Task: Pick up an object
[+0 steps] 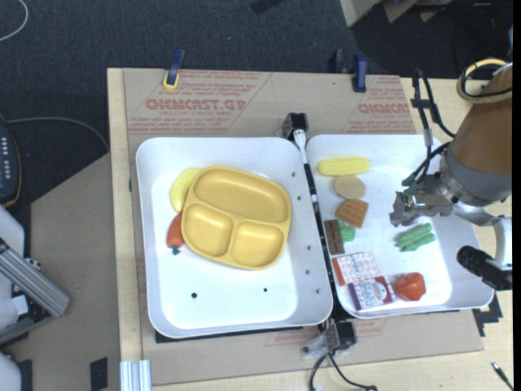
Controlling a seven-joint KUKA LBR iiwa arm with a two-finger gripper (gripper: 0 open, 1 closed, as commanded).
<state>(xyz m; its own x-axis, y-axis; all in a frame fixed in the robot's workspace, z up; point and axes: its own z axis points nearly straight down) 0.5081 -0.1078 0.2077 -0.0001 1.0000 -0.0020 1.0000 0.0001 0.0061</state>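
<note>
**Gripper low in the right bin, above the green beans**

While your arm reaches in from the right, its gripper [404,210] sits low over the right bin [391,147], just far of the green beans [416,238]. The view is too coarse there: you cannot tell how the jaws stand, and nothing shows between them. Left of the gripper you have the waffle piece [353,213], the tan cookie [350,187] and, farther back, the corn cob [343,166]. Near you lie the red packet [362,279] and what looks like a tomato [410,286]. In the left bin [220,316], a yellow divided tray [236,216] covers a banana [180,187], a red pepper [175,233] beside it.
</note>
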